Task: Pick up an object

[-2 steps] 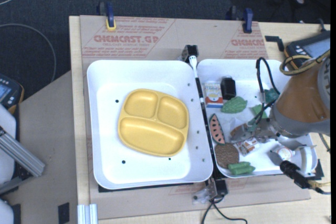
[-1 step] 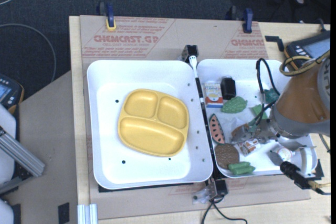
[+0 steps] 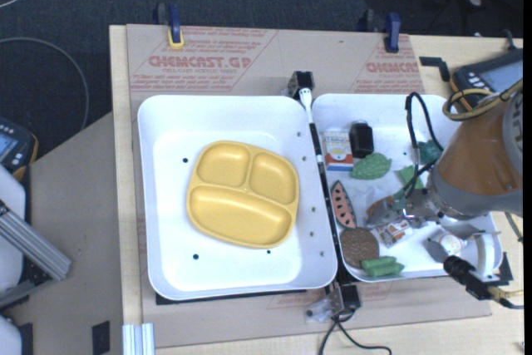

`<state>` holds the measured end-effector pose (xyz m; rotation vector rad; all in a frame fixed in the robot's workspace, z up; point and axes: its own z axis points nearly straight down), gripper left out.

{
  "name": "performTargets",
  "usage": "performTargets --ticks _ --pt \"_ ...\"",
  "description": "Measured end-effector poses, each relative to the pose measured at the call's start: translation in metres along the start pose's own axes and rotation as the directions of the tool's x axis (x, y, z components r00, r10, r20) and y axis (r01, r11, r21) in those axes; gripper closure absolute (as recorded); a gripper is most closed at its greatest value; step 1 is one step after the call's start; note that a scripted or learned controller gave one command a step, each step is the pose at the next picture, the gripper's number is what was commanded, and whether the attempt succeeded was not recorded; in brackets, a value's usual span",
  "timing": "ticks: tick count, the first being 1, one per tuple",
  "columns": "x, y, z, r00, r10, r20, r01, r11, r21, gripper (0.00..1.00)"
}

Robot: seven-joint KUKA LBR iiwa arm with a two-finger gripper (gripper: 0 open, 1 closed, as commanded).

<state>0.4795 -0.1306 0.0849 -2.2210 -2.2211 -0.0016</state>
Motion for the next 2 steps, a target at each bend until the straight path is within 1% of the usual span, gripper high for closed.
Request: performTargets --ticks 1,2 --pt "-0.0906 0.0007 -0.0009 1.0 0.0 -0.006 0.0 1.0 -0.001 0.0" --pt "-0.0895 0.0008 -0.0108 1.0 0.0 0.003 0.0 1.0 -0.004 1.0"
